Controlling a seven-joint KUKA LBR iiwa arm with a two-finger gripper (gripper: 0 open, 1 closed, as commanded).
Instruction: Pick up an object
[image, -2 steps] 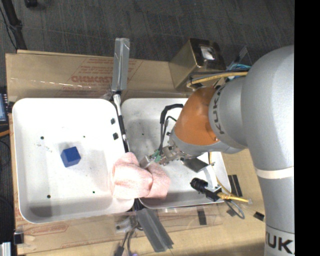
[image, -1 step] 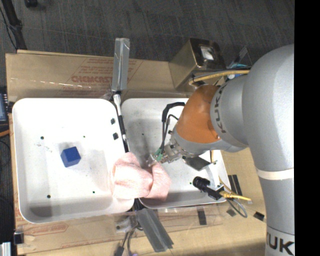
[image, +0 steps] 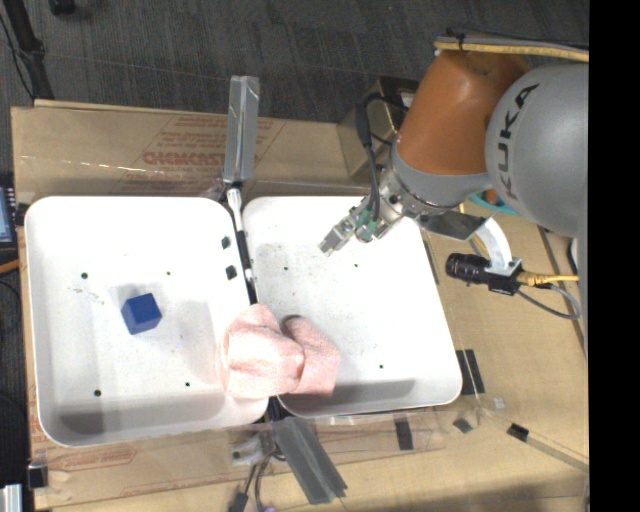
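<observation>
Pincer hangs over right bin, nothing in it; can't tell its state. Pink cloth lies across wall between bins. Blue block sits in left bin.

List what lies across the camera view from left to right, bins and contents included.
Left shallow white bin → small blue cube → crumpled pink cloth draped over the divide between the bins → two-finger gripper → right shallow white bin → grey and orange arm.
</observation>
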